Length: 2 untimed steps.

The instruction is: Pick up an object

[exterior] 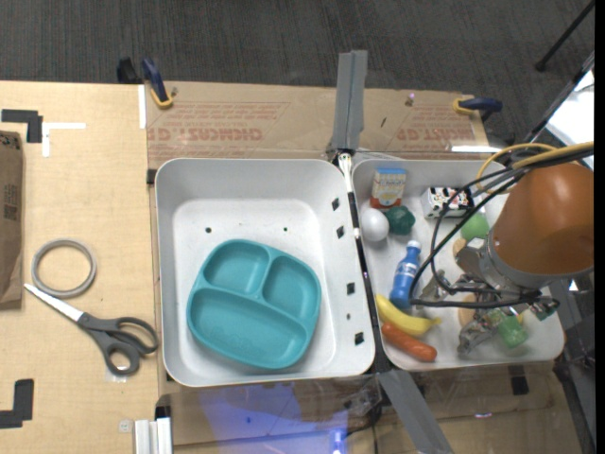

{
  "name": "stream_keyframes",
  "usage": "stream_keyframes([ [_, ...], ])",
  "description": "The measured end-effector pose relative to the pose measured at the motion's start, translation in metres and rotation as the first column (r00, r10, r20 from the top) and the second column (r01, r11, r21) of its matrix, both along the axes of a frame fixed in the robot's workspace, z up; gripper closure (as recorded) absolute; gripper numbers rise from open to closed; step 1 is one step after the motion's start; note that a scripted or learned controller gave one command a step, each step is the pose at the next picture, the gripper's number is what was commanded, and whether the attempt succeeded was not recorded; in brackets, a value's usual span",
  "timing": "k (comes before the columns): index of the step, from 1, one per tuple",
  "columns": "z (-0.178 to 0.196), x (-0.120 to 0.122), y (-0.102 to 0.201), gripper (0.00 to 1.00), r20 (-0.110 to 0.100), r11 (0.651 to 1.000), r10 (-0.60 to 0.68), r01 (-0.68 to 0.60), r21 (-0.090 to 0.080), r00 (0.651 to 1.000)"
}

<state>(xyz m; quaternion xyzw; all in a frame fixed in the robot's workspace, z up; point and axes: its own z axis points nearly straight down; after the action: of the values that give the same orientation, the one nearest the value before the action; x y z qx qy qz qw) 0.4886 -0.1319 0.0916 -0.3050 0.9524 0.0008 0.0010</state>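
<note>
Down in right bin, gripper sits low among clutter, near green ball, with banana and red pepper further to camera's left.

Your risk: crowded toys, so descent may nudge ball away or pinch two things at once (cables also drape close).

Finger spread: cannot tell; wrist hides it. No object visibly held.

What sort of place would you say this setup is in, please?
Probably a robotics lab or workshop: two white bins sit on a cardboard-covered bench held by clamps, a robot arm reaches over toy food, and scissors and a tape roll lie nearby, above grey carpet.
</note>
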Motion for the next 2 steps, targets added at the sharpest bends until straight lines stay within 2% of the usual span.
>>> stream_keyframes([
  [1,0.001,0.090,0.001,0.00,0.004,0.996,0.094,-0.094,0.000,0.996],
  [2,0.001,0.113,0.025,0.00,0.004,0.997,0.077,-0.077,0.000,0.997],
])
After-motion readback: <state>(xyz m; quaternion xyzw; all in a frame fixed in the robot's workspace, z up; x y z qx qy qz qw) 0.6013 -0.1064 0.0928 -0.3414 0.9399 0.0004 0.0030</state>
